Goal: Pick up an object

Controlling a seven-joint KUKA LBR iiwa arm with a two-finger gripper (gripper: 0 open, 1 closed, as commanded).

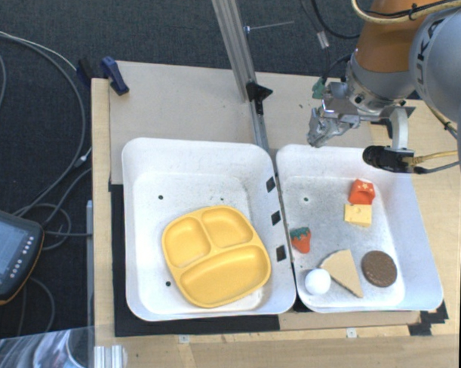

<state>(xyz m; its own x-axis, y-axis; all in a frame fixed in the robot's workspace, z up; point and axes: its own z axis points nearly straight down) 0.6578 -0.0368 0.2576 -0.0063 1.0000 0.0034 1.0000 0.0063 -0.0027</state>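
My gripper (320,134) hangs above the far edge of the right bin (410,216), its fingertips close together with nothing between them. Inside that bin lie an orange-red block (361,191), a yellow cheese square (358,214), a small strawberry-like piece (301,239) near the left wall, a tan wedge (344,272), a brown round cookie (379,268) and a white ball (317,281). All of these sit well below and toward the front from the gripper.
The left bin (140,176) holds a yellow divided plate (215,254). A metal pole (237,44) rises behind the bins' shared edge. A blue clamp (113,73) sits at the bench's far-left corner. Cables and a pendant (5,251) lie off the bench at left.
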